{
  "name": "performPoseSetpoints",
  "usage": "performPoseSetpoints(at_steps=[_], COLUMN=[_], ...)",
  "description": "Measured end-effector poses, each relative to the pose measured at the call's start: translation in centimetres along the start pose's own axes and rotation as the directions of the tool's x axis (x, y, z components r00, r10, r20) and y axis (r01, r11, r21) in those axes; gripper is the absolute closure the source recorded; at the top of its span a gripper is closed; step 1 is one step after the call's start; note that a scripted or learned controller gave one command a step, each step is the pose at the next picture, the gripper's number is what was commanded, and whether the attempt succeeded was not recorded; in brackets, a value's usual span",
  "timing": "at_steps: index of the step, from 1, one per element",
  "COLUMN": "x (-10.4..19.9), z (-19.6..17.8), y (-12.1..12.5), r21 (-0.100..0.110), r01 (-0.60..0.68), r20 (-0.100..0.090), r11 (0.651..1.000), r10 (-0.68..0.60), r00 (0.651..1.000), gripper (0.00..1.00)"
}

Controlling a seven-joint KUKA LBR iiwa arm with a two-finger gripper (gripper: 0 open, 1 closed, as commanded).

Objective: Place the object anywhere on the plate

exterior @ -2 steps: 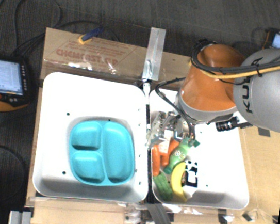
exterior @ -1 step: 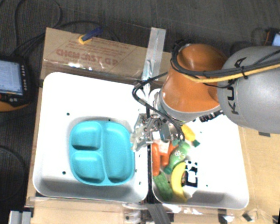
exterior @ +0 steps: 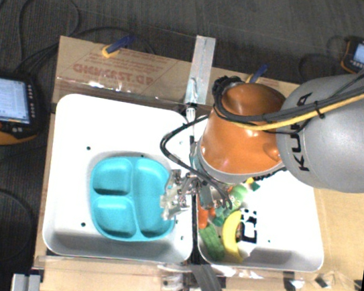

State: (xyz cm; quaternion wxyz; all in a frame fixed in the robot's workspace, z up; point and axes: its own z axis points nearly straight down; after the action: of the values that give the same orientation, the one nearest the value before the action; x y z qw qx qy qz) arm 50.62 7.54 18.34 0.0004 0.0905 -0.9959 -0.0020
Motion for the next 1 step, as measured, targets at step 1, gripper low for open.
performPoseSetpoints(at_steps=[1], x=[0.9], z=[0.02], y=[2.4], r21=[0.003], r01=[0.071], r20=[-0.001], r11=[0.997], r10=[-0.071], r00=[0.998], gripper=[1.0])
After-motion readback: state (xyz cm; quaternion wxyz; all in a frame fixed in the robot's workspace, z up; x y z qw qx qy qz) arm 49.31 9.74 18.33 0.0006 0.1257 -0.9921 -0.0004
